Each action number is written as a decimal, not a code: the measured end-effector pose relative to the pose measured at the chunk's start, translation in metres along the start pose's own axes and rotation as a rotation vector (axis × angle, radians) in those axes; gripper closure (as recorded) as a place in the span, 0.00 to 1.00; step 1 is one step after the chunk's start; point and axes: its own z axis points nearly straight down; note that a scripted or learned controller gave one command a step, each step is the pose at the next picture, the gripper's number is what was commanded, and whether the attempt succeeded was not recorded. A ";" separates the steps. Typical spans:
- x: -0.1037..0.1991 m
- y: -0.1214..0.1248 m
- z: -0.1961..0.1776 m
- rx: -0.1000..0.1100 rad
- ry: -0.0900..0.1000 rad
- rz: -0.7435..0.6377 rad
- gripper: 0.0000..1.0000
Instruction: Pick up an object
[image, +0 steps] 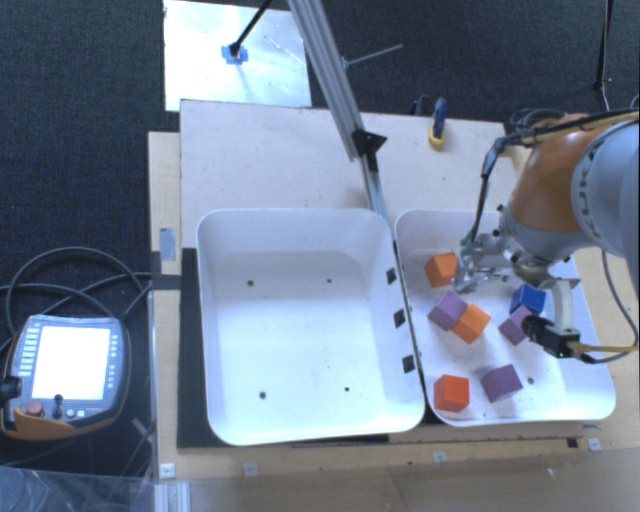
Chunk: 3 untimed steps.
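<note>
A pendant (65, 377) with a lit screen lies at far left on the dark floor, off the tabletop (270, 150). Next comes the left bin (215, 330), then the right bin (600, 400) just beside it, holding the blocks. In that bin, from left: an orange block (441, 269) near the top, a purple block (447, 310) touching another orange block (472, 323), a third orange block (451, 393) at the front, a purple block (501, 382), a purple block (517, 325) and a blue block (528, 299). The claw (478, 268) hangs just right of the top orange block; whether it is wide or narrow, I cannot tell. The arm (580, 185) reaches in from the right.
</note>
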 end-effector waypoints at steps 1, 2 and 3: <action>-0.002 0.004 -0.065 -0.005 -0.001 -0.001 1.00; -0.002 0.005 -0.067 0.001 0.000 0.000 1.00; 0.057 0.003 -0.081 0.000 0.002 -0.007 1.00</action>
